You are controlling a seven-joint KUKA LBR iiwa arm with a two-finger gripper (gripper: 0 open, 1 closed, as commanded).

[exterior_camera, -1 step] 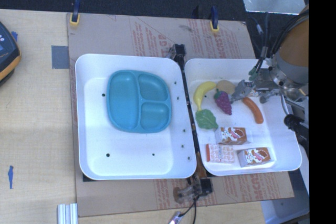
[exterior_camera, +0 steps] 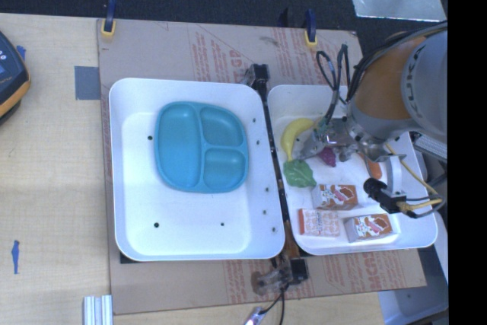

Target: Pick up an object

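— While we look down on the bench, where do we find the arm (exterior_camera: 396, 87)?

— We see it reaching in from the right, over the right bin (exterior_camera: 293, 99), its orange band above the wrist. The gripper (exterior_camera: 329, 139) hangs low in the upper part of that bin, among the objects.

— Can we say how its pincer stands?

— We cannot tell; the wrist and cables cover the tips, so apart or together is beyond us.

— What lies close to it?

— We see a yellow banana (exterior_camera: 295, 135) just to its left, a green leafy piece (exterior_camera: 299, 173) below the banana, and a small purple item (exterior_camera: 328, 157) right under the gripper. Whether the purple item is touched we cannot tell.

— And farther down that bin?

— We count three small red-and-white packets: one (exterior_camera: 335, 196) in the middle, one (exterior_camera: 318, 222) lower left, one (exterior_camera: 370, 225) lower right. An orange piece (exterior_camera: 373, 167) peeks out beside the arm, mostly hidden.

— What about the left bin (exterior_camera: 122, 164)?

— We see a blue divided plate (exterior_camera: 202, 146) lying flat in its upper middle, well apart from the gripper.
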